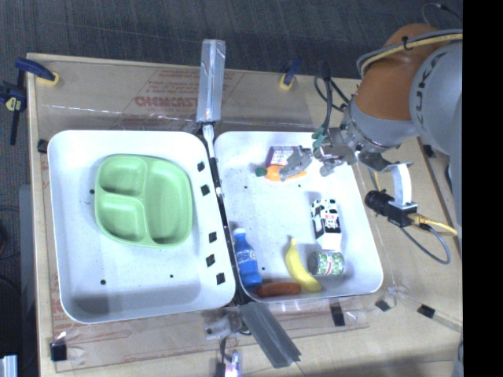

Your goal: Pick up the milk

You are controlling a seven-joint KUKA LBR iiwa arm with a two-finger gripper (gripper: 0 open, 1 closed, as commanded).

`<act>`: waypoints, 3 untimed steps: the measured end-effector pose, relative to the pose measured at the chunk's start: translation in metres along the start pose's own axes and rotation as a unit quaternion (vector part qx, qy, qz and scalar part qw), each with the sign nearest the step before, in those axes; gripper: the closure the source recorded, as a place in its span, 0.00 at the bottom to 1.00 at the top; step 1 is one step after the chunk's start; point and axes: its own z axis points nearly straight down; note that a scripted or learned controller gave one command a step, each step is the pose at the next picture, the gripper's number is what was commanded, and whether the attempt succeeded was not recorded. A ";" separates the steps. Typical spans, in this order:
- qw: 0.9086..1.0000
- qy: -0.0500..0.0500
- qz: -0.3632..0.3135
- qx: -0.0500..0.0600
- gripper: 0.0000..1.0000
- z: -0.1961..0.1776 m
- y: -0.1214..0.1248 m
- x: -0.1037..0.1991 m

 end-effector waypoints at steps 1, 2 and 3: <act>0.996 0.000 -0.087 -0.001 0.00 0.143 -0.023 -0.031; 0.990 0.000 -0.138 0.000 0.00 0.143 -0.070 -0.027; 0.990 0.000 -0.140 -0.001 1.00 0.133 -0.070 -0.028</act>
